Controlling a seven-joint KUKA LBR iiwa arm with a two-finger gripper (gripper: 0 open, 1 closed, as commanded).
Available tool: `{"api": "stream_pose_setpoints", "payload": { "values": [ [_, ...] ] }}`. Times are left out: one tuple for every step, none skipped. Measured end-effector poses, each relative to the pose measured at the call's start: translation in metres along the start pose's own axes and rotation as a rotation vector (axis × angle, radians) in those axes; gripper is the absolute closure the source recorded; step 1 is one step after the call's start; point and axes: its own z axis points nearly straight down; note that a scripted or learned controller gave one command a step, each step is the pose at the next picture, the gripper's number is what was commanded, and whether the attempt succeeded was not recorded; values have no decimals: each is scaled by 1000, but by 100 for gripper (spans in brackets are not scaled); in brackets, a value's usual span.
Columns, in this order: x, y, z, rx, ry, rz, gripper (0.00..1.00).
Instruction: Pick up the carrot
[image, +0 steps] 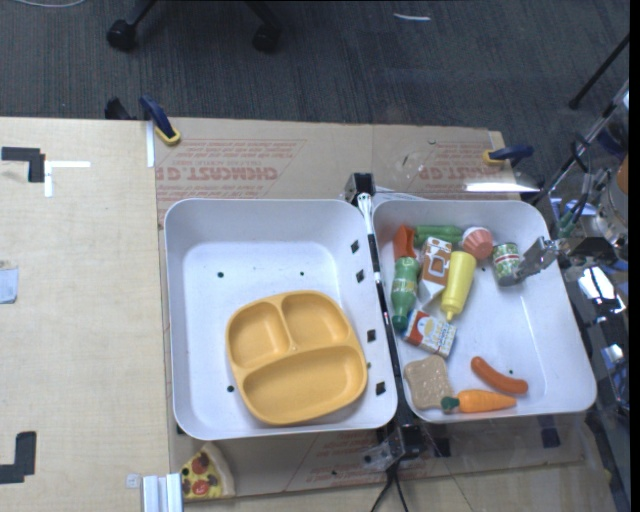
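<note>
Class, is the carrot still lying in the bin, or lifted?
Lying in the right bin: the carrot rests on its floor near the front wall.

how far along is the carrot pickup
Nothing looks done yet: the carrot lies untouched near the front wall of the right bin, beside the sausage. The gripper hovers near the bin's far right side by a small can. Reaching, grasping and lifting remain.

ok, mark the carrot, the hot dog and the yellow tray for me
carrot (486, 401), camera view, middle of the orange body
hot dog (498, 375), camera view, middle of its length
yellow tray (300, 378), camera view, floor of the large compartment
</note>
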Motion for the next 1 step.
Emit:
{"api": "stream_pose_setpoints", "payload": {
  "values": [
    [75,-61,97,1,2,-125,0]
  ]
}}
